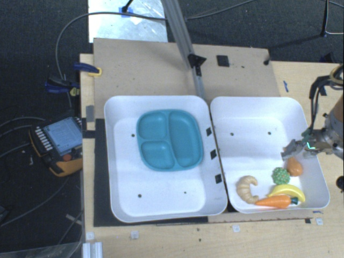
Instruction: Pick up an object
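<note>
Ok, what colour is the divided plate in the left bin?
Teal blue; the divided plate shows clearly in the camera view.

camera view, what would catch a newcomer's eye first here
The teal divided plate stands out most, lying alone in the left white bin. Next is the bright cluster of toy food in the near right corner of the right white bin: a croissant, a carrot, a banana, a green broccoli piece and an orange piece. The gripper sits just above that cluster at the right edge.
</note>
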`<state>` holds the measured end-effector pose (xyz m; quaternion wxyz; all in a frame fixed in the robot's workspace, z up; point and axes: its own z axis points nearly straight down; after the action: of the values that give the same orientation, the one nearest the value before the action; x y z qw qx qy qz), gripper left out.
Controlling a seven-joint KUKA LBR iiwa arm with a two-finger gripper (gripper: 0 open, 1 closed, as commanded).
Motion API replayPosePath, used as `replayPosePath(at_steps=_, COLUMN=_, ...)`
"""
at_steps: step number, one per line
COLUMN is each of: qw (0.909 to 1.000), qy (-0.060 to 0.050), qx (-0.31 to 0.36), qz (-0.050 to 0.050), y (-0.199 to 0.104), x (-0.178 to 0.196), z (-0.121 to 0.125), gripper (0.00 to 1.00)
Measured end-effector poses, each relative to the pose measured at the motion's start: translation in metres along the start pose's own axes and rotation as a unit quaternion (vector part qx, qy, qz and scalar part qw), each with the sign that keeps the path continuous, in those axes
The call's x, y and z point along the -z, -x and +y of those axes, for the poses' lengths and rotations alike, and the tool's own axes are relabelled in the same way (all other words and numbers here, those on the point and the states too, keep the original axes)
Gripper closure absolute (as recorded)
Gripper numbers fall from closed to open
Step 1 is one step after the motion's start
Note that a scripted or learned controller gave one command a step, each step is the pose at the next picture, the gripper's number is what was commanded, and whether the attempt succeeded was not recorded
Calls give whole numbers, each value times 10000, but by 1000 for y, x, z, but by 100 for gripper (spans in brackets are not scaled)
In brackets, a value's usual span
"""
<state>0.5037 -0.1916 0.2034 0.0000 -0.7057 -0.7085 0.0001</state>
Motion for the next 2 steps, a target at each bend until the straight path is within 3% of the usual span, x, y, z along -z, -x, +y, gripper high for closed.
replayPosePath(at_steps=1, qw=10000, qy=8, qx=2, qz=-3, y=0, x=1, z=0, gripper=0)
replayPosePath(at_steps=2, qw=10000, qy=-6, qx=-15, qz=2, y=2, x=-42, z=3, gripper=0)
